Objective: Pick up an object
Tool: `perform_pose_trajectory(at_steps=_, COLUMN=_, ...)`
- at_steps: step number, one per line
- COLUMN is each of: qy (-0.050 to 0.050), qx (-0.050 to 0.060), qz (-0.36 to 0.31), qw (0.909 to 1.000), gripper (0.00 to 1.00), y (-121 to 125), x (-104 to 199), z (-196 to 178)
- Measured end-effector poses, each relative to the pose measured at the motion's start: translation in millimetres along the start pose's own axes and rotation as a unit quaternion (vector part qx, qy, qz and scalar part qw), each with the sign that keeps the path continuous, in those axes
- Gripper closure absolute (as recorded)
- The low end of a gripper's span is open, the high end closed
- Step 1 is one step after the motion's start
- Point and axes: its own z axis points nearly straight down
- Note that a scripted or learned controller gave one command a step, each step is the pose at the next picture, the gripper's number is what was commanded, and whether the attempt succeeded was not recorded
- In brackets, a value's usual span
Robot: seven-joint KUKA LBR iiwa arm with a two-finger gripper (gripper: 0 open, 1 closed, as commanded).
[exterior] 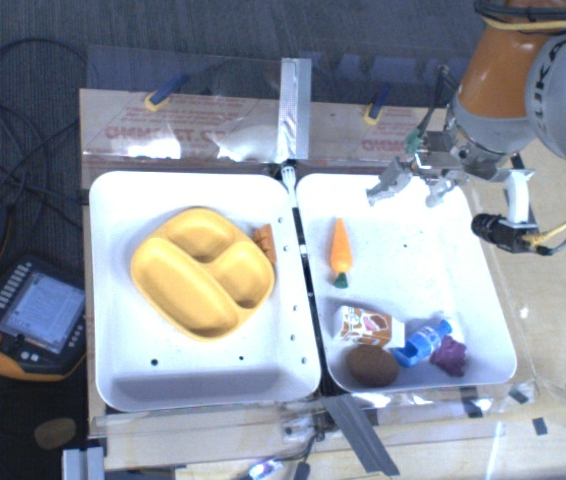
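The arm (508, 63) was seen coming in from the right, with the end effector (415, 183) hung over the back edge of the right bin (483, 268). Its two fingers (383, 188) were spread apart and nothing was caught between them, so nothing was held.

In the right bin, a carrot (340, 249) was laid near the left wall, leaf end toward the front, well apart from the end effector. Along the front of that bin, a little carton (365, 325) was parked just behind a brown round thing (372, 365), with a blue bottle (423, 342) beside them and a purple thing (450, 355) touching the bottle on its right.

The left bin (133, 368) was mostly taken up by a big yellow lumpy thing (201, 271). A small orange-brown piece (264, 242) was wedged between it and the bin's right wall, partly hidden, so what it was couldn't be told
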Motion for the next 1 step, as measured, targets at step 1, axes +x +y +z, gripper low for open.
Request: perform_pose_trajectory(at_steps=1, qy=-0.001, qx=0.001, qz=-0.03, qw=0.9996, gripper=0.0, y=15.7, x=50.3, z=60.0)
